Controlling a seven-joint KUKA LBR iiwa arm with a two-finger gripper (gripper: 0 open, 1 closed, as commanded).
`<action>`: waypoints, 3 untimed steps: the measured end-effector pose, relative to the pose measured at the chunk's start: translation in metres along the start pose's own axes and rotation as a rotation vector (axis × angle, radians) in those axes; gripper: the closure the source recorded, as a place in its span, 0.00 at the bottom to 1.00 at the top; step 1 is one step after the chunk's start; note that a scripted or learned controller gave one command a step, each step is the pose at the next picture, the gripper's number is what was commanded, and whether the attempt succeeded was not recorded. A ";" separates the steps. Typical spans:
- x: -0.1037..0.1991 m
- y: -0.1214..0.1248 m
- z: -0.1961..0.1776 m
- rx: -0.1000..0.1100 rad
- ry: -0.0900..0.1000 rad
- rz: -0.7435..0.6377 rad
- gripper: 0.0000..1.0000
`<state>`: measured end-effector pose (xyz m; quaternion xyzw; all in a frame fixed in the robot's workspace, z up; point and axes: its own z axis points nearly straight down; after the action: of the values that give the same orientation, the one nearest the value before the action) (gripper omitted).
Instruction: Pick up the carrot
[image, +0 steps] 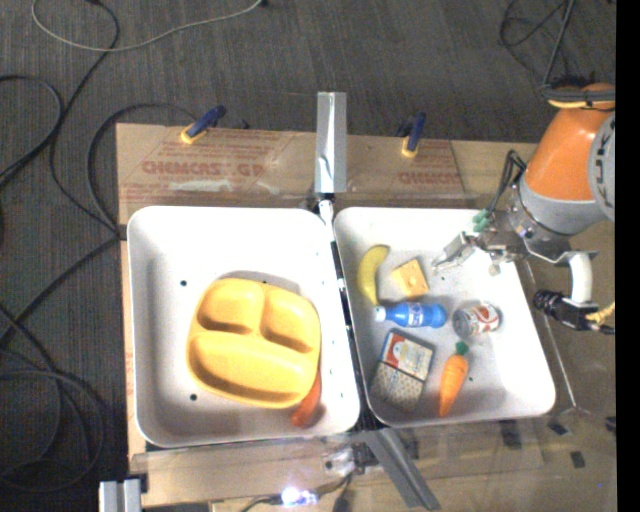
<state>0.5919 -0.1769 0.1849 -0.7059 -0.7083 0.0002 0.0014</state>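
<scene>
Orange carrot (453, 382) well below end effector (462, 249)

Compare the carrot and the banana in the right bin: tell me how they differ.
The orange toy carrot with a green top is straight and tapers to a point; the yellow toy banana is curved. The carrot lies near the front of the right white bin, beside the small can; the banana lies nearer the back, by the bin's left wall. The carrot has two colours, the banana one. Both lie flat, roughly front to back, untouched by the gripper.
</scene>
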 end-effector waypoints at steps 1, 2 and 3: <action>-0.031 -0.046 0.066 -0.008 0.005 0.486 0.00; 0.001 -0.080 0.092 0.002 -0.003 0.580 0.00; -0.011 -0.101 0.095 -0.014 0.010 0.528 0.00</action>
<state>0.4911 -0.1881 0.0898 -0.8663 -0.4995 -0.0079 0.0002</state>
